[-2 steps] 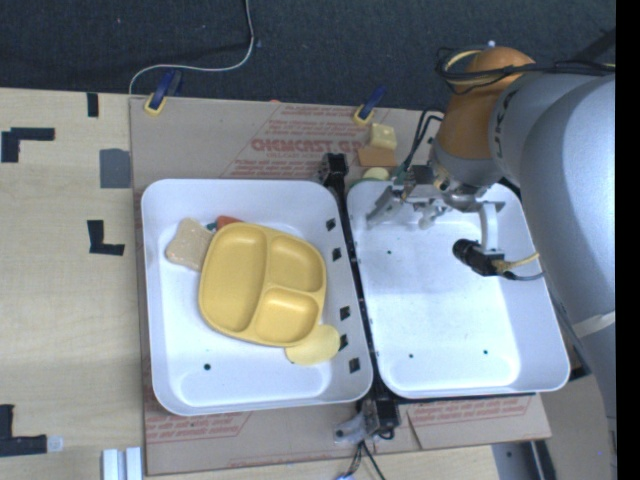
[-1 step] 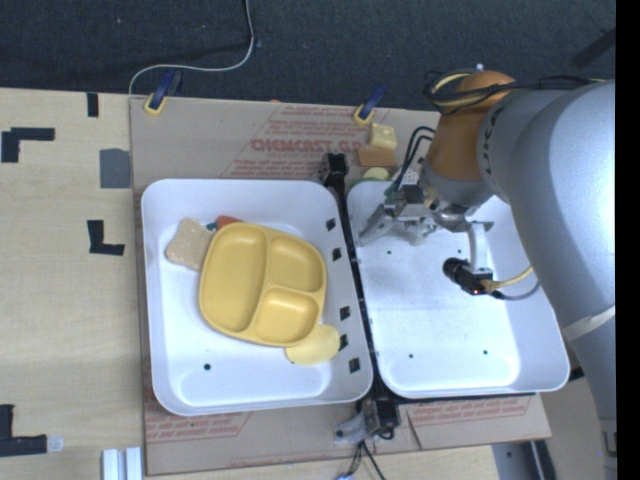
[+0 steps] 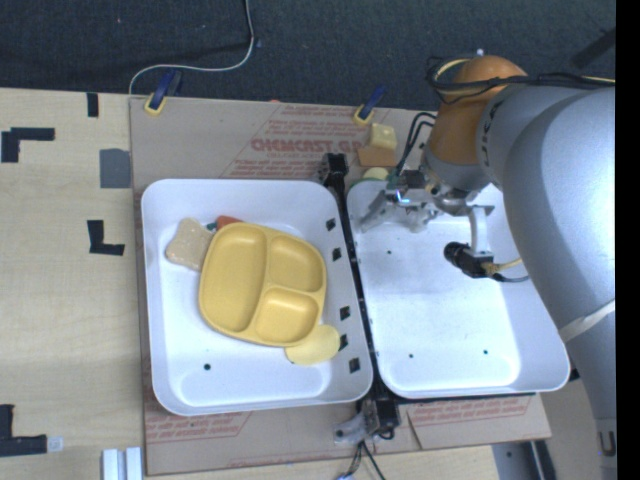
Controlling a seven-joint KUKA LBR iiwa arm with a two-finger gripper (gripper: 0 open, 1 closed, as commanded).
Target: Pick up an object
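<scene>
Gripper (image 3: 405, 200) seen at far edge of right bin (image 3: 450, 368); finger state cannot be told. Yellow divided tray (image 3: 262, 285) lies in left bin (image 3: 165, 368), well to the gripper's left across the divider, long axis running diagonally, far-left to near-right. Tan piece (image 3: 186, 244) and pale yellow piece (image 3: 314, 345) noted touching it

Floor: dark carpet (image 3: 300, 18) at 12 o'clock.
Bench: pale wood (image 3: 60, 298) with black marks, at 9 o'clock.
Liner: printed cardboard sheet (image 3: 270, 143), clipped at its far edge.
Cable: white cord (image 3: 235, 28) across carpet.
</scene>
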